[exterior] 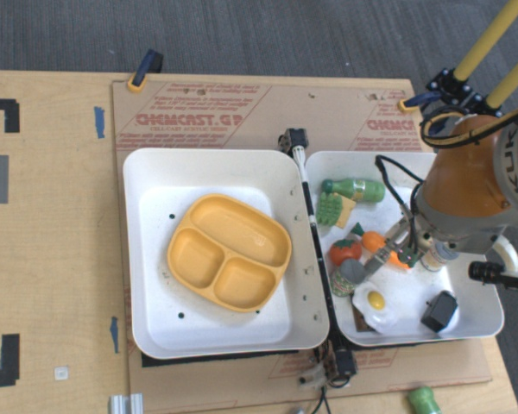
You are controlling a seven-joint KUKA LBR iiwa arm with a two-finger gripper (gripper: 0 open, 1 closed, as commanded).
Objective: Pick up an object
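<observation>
My gripper (375,260) hangs low in the right white plastic bin (475,324), among toy foods beside a small orange plastic carrot (376,241); its grip I cannot tell. Nothing looks lifted yet.

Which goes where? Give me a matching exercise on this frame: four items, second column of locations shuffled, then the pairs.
Items:
1. yellow divided tray
2. fried egg toy
3. green bottle
4. blue-and-orange clamp

Places:
A. right bin, near edge
B. on the bench beyond the left bin
C. middle of the left bin
D. right bin, far end

Pairs: 1-C, 2-A, 3-D, 4-B
</observation>
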